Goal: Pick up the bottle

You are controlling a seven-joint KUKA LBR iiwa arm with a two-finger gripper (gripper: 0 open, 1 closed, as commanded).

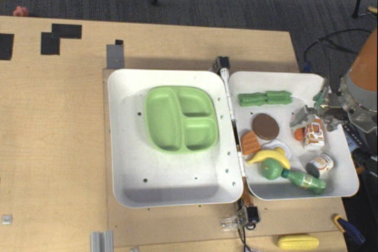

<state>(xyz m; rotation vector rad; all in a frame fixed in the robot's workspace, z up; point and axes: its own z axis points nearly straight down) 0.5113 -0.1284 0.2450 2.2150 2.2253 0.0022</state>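
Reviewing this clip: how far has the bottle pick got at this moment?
Done: nothing yet. The green bottle lies on its side near the front of the right bin, beside the green apple. In hand: the claw hangs over the carton, farther back. Left: move to the bottle, grip and lift.

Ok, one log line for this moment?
gripper: over right bin, near carton | bottle: lying at front, ungrasped

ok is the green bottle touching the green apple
Touching. The camera view shows the bottle lying with its neck end pressed against the apple, no bin floor visible between them.
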